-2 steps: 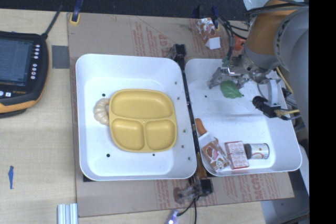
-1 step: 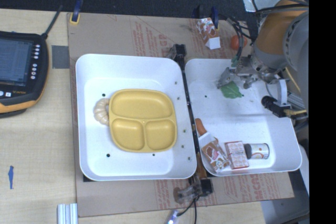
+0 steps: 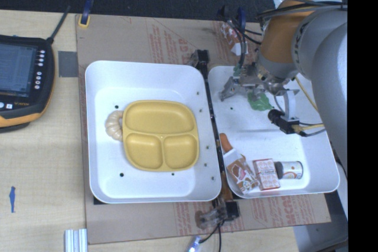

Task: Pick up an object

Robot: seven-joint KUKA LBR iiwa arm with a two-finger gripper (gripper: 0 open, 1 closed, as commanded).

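Near the front rim of the right bin (image 3: 331,186) lie a small can (image 3: 290,170) and packets (image 3: 248,174), while farther back the gripper (image 3: 255,87), fingers spread, hovers beside a green item (image 3: 258,102); you risk it closing on air.

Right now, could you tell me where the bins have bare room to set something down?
Left bin: bare strips along the top edge and the bottom edge, around the yellow divided plate. Right bin: bare floor mid-bin, between the gripper and the packets and can crowding its near edge.
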